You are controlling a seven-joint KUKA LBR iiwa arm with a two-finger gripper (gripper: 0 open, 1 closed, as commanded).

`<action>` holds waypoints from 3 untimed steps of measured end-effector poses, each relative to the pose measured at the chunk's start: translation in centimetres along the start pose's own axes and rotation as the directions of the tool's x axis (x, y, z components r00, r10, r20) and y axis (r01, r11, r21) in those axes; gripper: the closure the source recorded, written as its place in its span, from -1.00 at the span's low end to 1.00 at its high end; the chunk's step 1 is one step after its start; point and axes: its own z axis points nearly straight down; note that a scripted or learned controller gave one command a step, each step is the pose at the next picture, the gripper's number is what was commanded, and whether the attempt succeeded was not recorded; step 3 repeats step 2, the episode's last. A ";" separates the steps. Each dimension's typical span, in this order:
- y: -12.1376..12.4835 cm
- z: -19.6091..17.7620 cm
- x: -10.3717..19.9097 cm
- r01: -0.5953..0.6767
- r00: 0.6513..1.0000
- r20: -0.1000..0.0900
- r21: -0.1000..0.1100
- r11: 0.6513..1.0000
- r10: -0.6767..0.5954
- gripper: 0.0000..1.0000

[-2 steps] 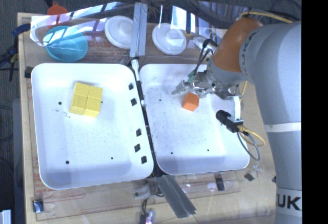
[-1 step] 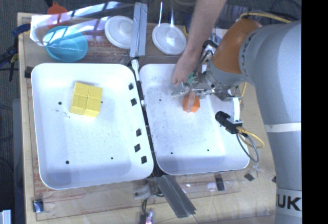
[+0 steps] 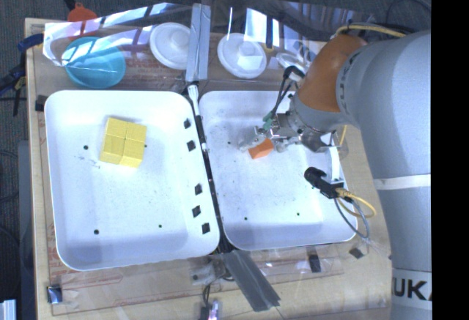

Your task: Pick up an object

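Observation:
A small orange block (image 3: pixel 259 152) lies in the right bin (image 3: pixel 278 216), toward its upper middle. My gripper (image 3: pixel 265 135) comes down from the right and hangs right over the block's upper edge, touching or nearly touching it. The block rests on the bin floor. A yellow block (image 3: pixel 123 141), made of several cubes joined together, sits in the left bin (image 3: pixel 110 223), in its upper left part, far from the gripper.
The grey arm with its orange band (image 3: pixel 326 84) covers the right bin's right side, and cables (image 3: pixel 344 198) trail over that rim. Behind the bins stand a blue bowl (image 3: pixel 95 66) and two white bowls (image 3: pixel 172 44) (image 3: pixel 242 55). A ridge with black clips (image 3: pixel 199 165) divides the bins.

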 end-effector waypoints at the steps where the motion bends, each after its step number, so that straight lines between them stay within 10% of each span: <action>1: 0.0 -0.9 0.0 0.003 1.000 0.000 0.002 1.000 -0.003 1.00; 2: 3.8 -13.1 8.6 0.003 1.000 -0.001 0.004 1.000 -0.003 1.00; 3: 3.8 -13.1 8.6 0.003 1.000 -0.001 0.004 1.000 -0.003 1.00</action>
